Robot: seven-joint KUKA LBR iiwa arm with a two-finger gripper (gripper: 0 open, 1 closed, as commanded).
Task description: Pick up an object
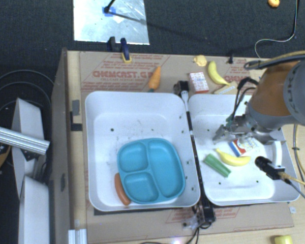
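My gripper (227, 132) hangs low over the right bin (244, 194), near the bin's left-centre. Just right of and below it lie a yellow banana (234, 159), a green block (216, 165) and a small red, white and blue card-like item (239, 147). The gripper sits a little up and left of these three, and I see nothing held in it. The grey arm with its orange band (274, 93) reaches in from the right and hides the bin's far right part.
The left bin (137, 105) holds a blue divided plate (151, 170) and an orange sausage (121, 189) at its front left. On the cardboard behind the bins lie a carrot (155, 78), a small box (198, 81) and a second banana (216, 74).
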